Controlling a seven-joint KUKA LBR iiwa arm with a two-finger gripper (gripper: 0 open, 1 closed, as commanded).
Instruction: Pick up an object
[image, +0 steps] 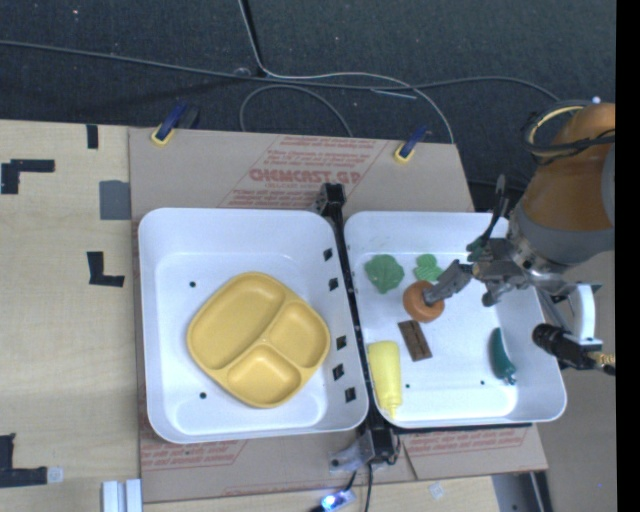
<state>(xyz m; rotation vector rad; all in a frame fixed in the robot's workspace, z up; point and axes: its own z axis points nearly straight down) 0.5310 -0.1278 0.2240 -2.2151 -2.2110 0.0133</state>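
Observation:
The right bin (535, 405) holds several small items. An orange round piece (422, 304) lies near its middle, with a green leafy piece (383, 272) and a smaller green piece (428, 267) just behind it. A brown flat block (414, 340), a yellow corn-like piece (385, 374) and a teal piece (501, 357) lie nearer the front. My gripper (464, 291) hangs low over the bin's right half, open. One finger (447, 283) reaches to the orange piece's top edge, and the other finger (495, 291) stands to its right. Nothing sits between them.
The left bin (160, 250) holds a yellow three-compartment plate (258, 338). A black divider (345, 300) runs between the two bins. Cables cross the dark floor behind the bench. The arm's grey body (570, 200) overhangs the right bin's far right corner.

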